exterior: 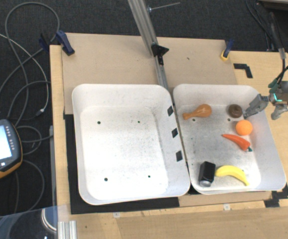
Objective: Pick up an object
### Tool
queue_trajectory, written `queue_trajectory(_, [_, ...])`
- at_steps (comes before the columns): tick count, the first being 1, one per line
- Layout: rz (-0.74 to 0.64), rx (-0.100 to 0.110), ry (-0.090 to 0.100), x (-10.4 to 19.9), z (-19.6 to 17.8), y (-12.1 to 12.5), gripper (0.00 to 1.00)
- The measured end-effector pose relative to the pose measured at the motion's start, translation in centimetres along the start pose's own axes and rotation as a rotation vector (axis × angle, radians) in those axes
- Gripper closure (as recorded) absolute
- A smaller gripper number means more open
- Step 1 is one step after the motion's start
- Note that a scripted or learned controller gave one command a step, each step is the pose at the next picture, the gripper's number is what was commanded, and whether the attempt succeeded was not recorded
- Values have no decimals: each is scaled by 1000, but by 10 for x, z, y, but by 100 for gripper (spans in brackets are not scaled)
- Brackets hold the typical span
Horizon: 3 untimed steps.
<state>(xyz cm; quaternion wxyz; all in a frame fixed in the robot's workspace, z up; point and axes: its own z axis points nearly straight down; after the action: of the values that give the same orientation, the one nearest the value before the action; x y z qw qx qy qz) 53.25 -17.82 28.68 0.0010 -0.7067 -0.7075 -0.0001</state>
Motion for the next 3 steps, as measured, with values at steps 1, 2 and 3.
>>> queue_trajectory(1, [1, 6, 2, 8, 58, 4, 0])
queue_trajectory(2, [2, 7, 2, 10, 121, 0, 0])
queue_trajectory(3, [0, 7, 2, 19, 178, 4, 0])
